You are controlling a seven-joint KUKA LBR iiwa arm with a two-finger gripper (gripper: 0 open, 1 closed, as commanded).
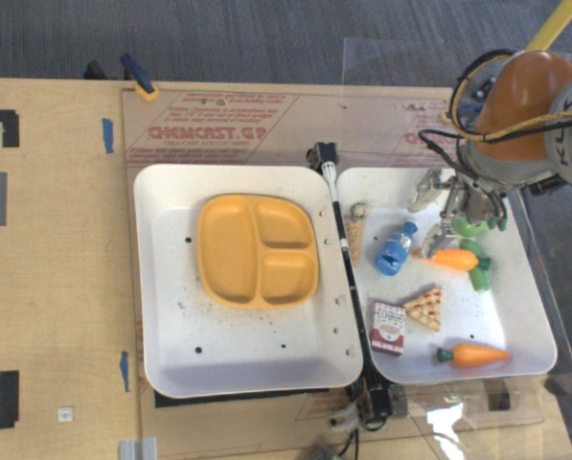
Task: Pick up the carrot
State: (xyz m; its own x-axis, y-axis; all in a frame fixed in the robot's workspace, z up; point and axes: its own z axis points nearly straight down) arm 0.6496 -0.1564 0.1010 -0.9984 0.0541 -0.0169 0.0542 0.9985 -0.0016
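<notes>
Looked like robotics lab: plywood bench [56, 257] marked with black tape, blue tape tabs, grey carpet floor [266, 17], two white bins [161, 353], toy food, cabled arm [515, 113]

A wooden bench [56, 257] bears two white bins [171, 353] side by side.

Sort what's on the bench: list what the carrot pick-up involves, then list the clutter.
Job:
upper carrot, beneath the end effector
lower carrot, near the right bin's front edge

Lying about:
yellow tray in the left bin
blue bottle
pizza slice
small carton
ice cream cone
</notes>
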